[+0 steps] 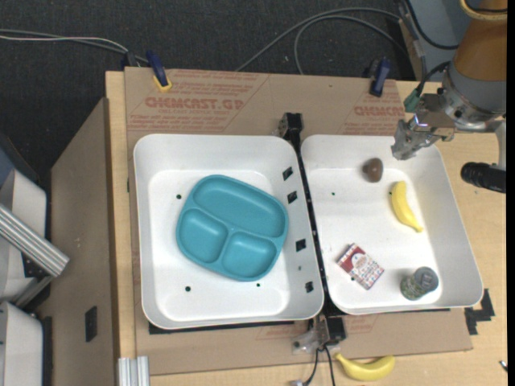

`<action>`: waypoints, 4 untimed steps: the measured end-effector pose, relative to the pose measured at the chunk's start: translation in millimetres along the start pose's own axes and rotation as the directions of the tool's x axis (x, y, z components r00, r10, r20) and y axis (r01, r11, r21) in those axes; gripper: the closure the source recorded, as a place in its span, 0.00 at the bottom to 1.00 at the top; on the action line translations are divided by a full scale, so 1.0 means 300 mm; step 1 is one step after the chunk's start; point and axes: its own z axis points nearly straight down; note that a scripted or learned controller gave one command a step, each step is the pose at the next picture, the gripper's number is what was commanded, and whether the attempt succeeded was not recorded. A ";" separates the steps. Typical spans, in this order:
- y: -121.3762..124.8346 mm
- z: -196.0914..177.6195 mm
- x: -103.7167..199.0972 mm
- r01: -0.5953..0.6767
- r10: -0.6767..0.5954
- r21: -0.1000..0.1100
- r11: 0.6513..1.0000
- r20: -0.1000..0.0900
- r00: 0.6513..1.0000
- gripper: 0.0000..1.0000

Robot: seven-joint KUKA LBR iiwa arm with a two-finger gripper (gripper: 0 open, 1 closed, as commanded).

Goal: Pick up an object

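Above the far right corner of the right bin, the gripper hangs over the rim with nothing seen between its fingers; whether the jaws stand spread or pressed together cannot be told at this size and angle. On that showing, the pick is judged not yet made: every object lies on a bin floor, none lifted, so approach, closure and lift all remain to be done.

Contents, taken relative to the right bin:
- Inside it, near the far wall and closest to the gripper, a small brown round object. It lies just below and left of the gripper, apart from it, and is judged the likeliest target.
- Just beside that, toward the bin's middle right, a yellow banana, lying loose on the floor.
- Toward the near side, a small red-and-white packet, lying flat and skewed.
- In the near right corner, a grey-green round object, its nature not determinable.

To the left of the right bin, touching it along the shared black divider, the left bin holds one thing: a teal compartment plate, sitting roughly central.

Outside the right bin, in front of its near edge on the bench, lies a second banana.
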 end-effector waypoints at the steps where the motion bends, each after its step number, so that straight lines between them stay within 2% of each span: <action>1: -0.008 -0.003 0.171 0.000 0.000 -0.001 1.000 0.000 1.000 1.00; 2: 0.010 0.066 0.349 0.000 0.000 0.001 1.000 0.000 1.000 1.00; 3: 0.014 0.060 0.515 0.000 0.000 -0.003 1.000 0.001 1.000 1.00; 4: -0.014 0.109 0.689 0.000 0.000 0.002 1.000 0.001 1.000 1.00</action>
